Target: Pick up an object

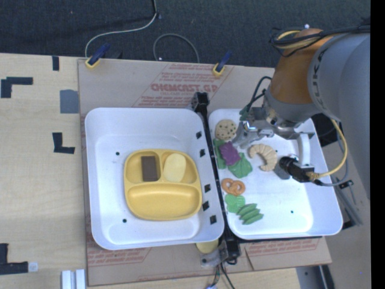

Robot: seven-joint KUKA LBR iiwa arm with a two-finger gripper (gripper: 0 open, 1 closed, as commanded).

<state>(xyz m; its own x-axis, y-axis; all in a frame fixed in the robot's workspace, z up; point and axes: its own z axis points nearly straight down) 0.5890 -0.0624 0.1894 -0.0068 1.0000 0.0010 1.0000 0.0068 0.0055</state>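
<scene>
**Gripper low over the back of the right bin, among the toy food**

The arm [337, 71] reaches in from the right, its orange band [295, 80] above the wrist. The gripper [246, 132] sits over the far part of the right bin [283, 203]. From this slanted overhead view one cannot tell whether it is open or closed, and nothing can be seen held in it.

The objects to pick lie loose in the right bin. A round cookie [225, 129] lies just left of the gripper, near the wall between the bins. A purple piece [229, 153] lies just below the cookie and touches a green leafy piece [240, 167]. A croissant [263, 155] lies just right of the gripper's tip. Nearer the camera are a pretzel [233, 187] and then a cluster of green pea pods [248, 212], both on the left half of the bin floor.

The left bin [99, 131] holds a yellow divided tray [162, 200]. A brown block [149, 168] lies in its upper left compartment and a pale yellow oval piece [175, 167] in its upper right one. Both bins rest on a cardboard sheet [174, 86] laid on the wooden table [36, 179].
</scene>
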